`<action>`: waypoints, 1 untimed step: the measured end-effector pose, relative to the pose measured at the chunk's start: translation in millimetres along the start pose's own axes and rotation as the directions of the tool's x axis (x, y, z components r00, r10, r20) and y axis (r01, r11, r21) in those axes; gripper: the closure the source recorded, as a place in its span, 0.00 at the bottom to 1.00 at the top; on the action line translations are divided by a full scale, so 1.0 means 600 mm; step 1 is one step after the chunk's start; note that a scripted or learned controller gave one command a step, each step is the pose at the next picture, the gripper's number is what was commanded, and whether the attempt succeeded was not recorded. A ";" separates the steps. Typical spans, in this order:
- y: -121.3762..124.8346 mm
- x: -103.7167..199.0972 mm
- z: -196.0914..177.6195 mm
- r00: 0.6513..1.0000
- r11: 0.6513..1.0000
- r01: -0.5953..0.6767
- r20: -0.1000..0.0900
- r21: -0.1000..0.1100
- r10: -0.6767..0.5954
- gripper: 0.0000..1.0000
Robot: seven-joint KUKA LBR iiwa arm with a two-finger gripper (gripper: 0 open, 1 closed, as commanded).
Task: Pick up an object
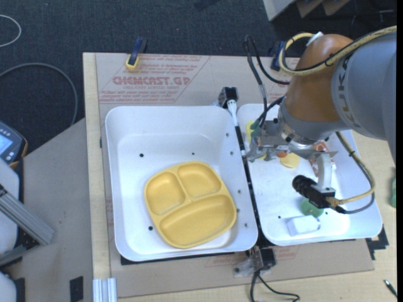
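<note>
I am watching the gripper [272, 148] hanging over the right white bin [352, 228]; I cannot tell its state. Left of it, a yellow three-compartment plastic tray [190, 204] is lying in the left white bin [126, 137].

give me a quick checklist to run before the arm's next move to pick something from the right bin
1. Objects within reach in the right bin: ok, a white block, a green piece and a small yellow piece lie there.
2. Gripper over the right bin: ok, near its left wall.
3. Finger state: cannot tell, the wrist hides it.
4. Something already held: cannot tell.
5. Cable away from targets: not ok, it crosses beside the green piece.
6. Yellow tray out of the way: ok, it sits in the left bin.
</note>
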State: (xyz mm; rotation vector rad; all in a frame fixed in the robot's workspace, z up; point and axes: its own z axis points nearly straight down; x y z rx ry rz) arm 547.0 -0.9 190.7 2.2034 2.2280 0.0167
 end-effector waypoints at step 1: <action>-0.053 -0.020 -0.197 1.000 1.000 -0.010 0.002 0.001 0.010 1.00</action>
